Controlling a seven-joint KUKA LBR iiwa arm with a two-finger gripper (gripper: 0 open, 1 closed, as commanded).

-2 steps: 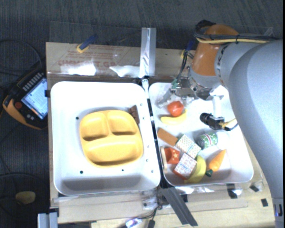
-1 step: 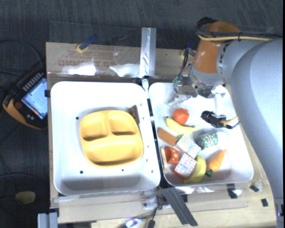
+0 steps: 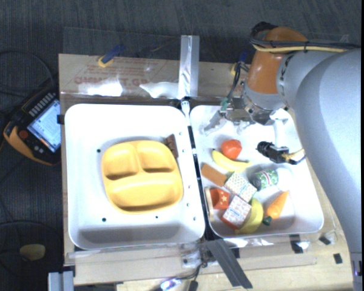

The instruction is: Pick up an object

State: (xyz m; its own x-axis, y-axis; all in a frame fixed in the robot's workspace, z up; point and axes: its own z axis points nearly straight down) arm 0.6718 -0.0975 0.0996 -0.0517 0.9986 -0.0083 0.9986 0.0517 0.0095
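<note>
Two white bins (image 3: 73, 180) sit side by side on the bench. The left holds one yellow tray (image 3: 142, 174). The right holds two bananas (image 3: 226, 160), one tomato (image 3: 232, 148), one carrot (image 3: 277, 204), one can (image 3: 264, 178), two patterned boxes (image 3: 240, 187), one orange block (image 3: 213, 174) and one red piece (image 3: 218, 197).

The left bin (image 3: 79, 223) is white and holds a yellow divided plate (image 3: 142, 174). The right bin (image 3: 306, 214) is white too, with a red tomato (image 3: 231, 148), a yellow banana (image 3: 225, 160), an orange carrot (image 3: 277, 204), a green-and-white can (image 3: 264, 178) and two white boxes with coloured checks (image 3: 239, 197).
</note>
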